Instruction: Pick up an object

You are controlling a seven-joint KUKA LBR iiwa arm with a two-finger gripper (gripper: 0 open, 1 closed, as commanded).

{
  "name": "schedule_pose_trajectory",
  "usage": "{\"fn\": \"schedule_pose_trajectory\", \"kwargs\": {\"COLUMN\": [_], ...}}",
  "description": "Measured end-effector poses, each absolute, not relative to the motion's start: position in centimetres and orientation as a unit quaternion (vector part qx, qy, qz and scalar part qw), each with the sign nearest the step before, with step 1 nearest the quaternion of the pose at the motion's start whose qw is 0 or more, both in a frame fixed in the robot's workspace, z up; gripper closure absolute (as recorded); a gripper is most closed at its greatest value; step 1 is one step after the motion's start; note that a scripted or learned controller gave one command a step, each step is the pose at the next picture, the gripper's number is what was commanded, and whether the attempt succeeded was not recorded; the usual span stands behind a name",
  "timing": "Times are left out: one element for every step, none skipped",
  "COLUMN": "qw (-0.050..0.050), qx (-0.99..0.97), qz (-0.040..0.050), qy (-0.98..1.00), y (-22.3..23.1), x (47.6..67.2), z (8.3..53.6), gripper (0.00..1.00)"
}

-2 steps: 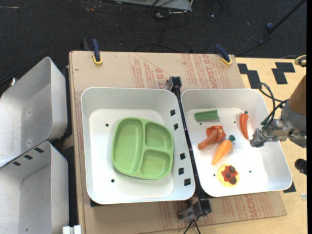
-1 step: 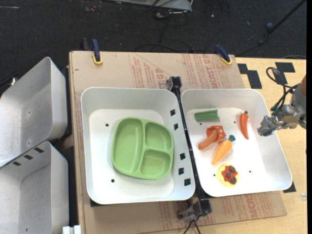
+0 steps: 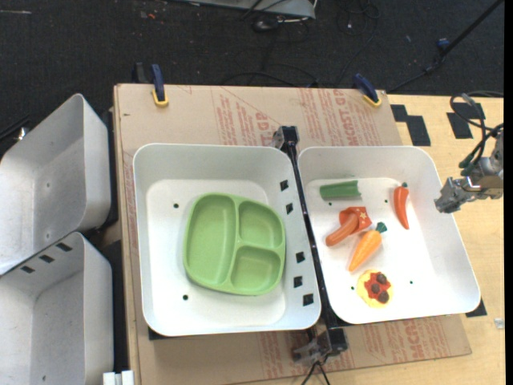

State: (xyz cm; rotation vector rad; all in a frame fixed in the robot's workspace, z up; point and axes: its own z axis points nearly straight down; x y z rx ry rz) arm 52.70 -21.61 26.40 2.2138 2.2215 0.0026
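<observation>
Hovering at the right bin's edge, pincer opening impossible to tell, needing lowering straight over the red pepper.

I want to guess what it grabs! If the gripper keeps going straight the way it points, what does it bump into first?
The gripper sits at the right bin's rim, pointing left. Probably the red chili pepper comes first, though height above the bin is hard to judge.
</observation>
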Motion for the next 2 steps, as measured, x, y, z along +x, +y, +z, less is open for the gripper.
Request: {"fn": "schedule_pose_trajectory", "kwargs": {"qw": [0.0,-0.001], "qx": [0.704,0.704], "qz": [0.0006,0.0], "qy": [0.71,0.71], "y": [-15.9,-10.7], "x": [52.6,51.9], "z": [26.9,26.3], "gripper": [1.0,1.0]}}
